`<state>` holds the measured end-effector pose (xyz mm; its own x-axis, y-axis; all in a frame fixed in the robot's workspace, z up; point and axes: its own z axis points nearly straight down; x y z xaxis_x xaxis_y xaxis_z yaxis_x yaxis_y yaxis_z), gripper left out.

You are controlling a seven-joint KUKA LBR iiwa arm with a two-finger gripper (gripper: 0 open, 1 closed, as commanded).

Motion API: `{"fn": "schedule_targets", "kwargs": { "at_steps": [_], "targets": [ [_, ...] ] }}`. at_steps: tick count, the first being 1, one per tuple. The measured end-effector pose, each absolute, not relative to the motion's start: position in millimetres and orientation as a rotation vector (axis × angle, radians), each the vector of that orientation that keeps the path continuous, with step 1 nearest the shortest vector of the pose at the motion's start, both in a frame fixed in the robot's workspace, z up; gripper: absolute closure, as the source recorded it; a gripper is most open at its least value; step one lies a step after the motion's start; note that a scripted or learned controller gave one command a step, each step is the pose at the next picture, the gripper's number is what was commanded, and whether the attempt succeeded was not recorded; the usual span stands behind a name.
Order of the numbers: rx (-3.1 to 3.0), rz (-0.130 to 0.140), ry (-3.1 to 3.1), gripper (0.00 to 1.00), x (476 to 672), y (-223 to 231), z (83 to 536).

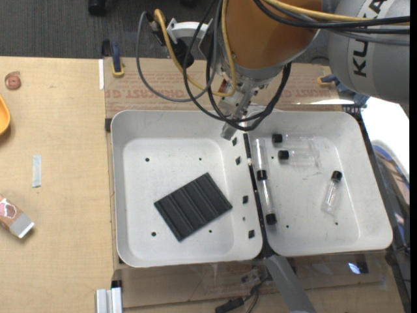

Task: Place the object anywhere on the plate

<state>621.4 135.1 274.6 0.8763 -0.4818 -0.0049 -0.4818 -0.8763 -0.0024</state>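
Tool sits half-hidden under cables, its grip unreadable, above the black ribbed plate.

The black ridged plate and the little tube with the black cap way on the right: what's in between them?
In the camera view, between the black ridged plate and the little tube lie the bins' touching rims and a long clear tube along the right bin's left edge.

A dark grey ribbed plate lies in a white bin under an orange-banded grey arm.
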Motion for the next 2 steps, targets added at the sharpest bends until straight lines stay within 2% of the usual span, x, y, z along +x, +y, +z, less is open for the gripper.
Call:
{"fn": "schedule_targets", "kwargs": {
  "at_steps": [1, 2],
  "targets": [
    [-3.108, 0.007, 0.436, 1.00, 629.3, 110.1, 257.3],
    [-3.120, 0.002, 0.324, 1.00, 648.5, 146.5, 309.0]
  ]
}}
